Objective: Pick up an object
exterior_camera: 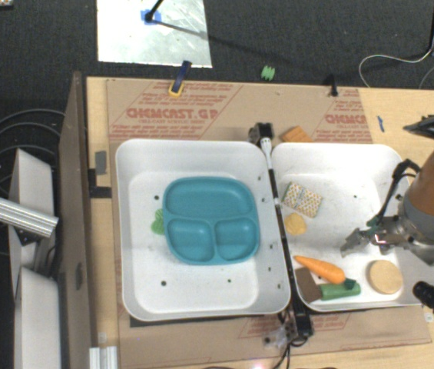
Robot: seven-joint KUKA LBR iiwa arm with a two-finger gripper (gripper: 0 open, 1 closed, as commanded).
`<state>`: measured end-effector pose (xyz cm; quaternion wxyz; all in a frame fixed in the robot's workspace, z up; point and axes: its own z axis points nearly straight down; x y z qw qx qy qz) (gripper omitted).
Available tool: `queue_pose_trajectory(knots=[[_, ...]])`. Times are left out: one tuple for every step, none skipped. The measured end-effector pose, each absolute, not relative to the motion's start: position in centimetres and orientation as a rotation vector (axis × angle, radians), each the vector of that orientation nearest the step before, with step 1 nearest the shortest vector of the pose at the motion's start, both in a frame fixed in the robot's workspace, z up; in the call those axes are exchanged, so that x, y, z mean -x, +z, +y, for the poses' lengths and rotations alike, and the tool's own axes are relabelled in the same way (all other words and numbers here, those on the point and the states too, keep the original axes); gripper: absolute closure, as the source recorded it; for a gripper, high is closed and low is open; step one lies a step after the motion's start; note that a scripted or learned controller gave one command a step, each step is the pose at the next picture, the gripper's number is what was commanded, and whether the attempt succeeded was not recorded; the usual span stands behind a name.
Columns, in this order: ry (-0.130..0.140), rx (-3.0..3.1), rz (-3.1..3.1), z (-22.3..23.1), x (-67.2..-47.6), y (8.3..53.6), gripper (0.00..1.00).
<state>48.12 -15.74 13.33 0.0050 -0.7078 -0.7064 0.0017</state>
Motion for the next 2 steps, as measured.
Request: queue_pose_trajectory(knots=[[-0.005, 2.209, -2.235, -8.2, -53.6, 8.2, 0.0], [-0.005, 2.219, -2.23, -9.3, -57.5, 8.5, 0.0]])
